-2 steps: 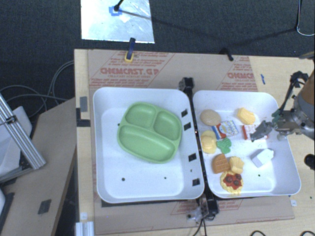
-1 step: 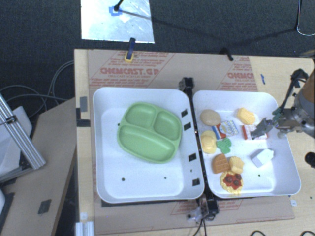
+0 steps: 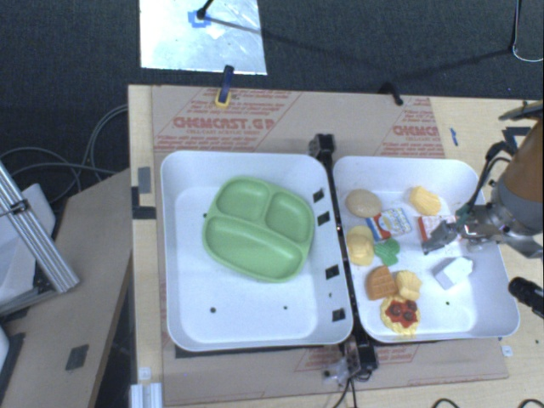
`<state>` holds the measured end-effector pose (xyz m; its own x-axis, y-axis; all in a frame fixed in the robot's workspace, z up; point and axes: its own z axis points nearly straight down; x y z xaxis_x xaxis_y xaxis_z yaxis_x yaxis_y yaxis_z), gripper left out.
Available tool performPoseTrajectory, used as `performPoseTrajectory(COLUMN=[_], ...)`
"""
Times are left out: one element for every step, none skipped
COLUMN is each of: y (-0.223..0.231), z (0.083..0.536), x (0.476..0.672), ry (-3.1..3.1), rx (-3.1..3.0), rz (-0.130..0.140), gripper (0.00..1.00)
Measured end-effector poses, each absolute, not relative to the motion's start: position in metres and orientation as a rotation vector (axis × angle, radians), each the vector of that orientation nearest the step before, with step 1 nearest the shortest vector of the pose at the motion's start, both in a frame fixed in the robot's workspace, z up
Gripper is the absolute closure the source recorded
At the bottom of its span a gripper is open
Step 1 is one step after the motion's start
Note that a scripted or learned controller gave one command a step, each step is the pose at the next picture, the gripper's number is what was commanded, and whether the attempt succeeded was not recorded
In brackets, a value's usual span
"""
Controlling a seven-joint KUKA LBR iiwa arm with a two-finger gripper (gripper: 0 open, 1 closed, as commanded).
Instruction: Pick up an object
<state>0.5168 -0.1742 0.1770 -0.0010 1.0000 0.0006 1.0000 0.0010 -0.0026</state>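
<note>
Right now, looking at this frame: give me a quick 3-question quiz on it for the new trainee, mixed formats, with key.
1. True or false: the green plate lies in the left bin.
2. Which bin does the claw hang over? A) left B) right
3. Fill in: the pizza slice lies near the right bin's ____ edge (near/far).

Key: 1 true; 2 B; 3 near.

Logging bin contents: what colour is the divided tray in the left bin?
Light green, plain with no pattern; the divided tray is seen clearly in the camera view.
</note>
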Motion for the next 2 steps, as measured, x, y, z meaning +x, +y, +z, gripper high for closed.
performPoseTrajectory(y=[-0.183, -0.183], z=[0.123, 0.085], x=[0.520, 0.523], ry=[-2.220, -2.227], rx=[-2.219, -2.221], rz=[0.002, -0.004], gripper=[0.00, 0.00])
